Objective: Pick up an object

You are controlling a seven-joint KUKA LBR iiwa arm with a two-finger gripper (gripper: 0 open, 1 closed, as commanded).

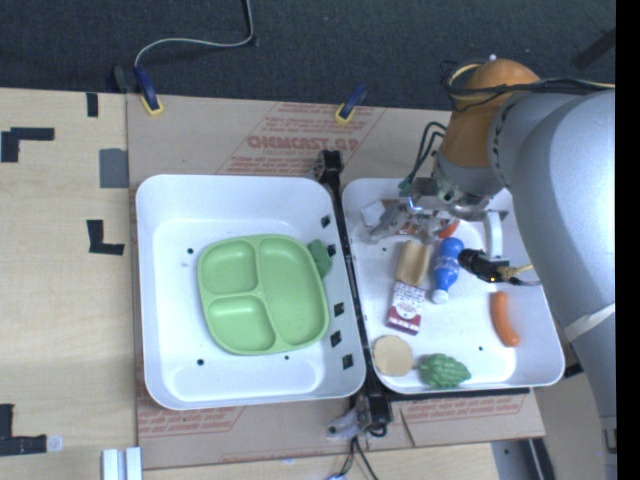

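The arm (560, 188), grey with an orange band, reaches in from the right and hangs over the far end of the right bin (535, 368). The left bin (160, 268) holds a green tray (262, 293) with three compartments, lying flat near the bin's middle, and a small dark green piece (320, 257) sits at the tray's right edge, touching the bin wall or nearly so.

The gripper (415, 213) is low in the right bin's far left part, its metal fingers pointing toward the divider; whether they are parted or closed I cannot tell, and nothing is plainly seen between them.

Just below the gripper lies a tan block (411, 262), tilted a little. Beside it on the right is a white bottle (443, 273) with a blue cap (lying on its side). A red and white packet (405, 308) lies just below the block; its print is too small to read. An orange sausage (504, 320) lies near the right wall, well apart from these. At the near edge sit a tan disc (393, 355) and a green leafy lump (442, 370), side by side.

Red print on the cardboard (270, 143) under the bins reads, perhaps, "CHEMCAST".
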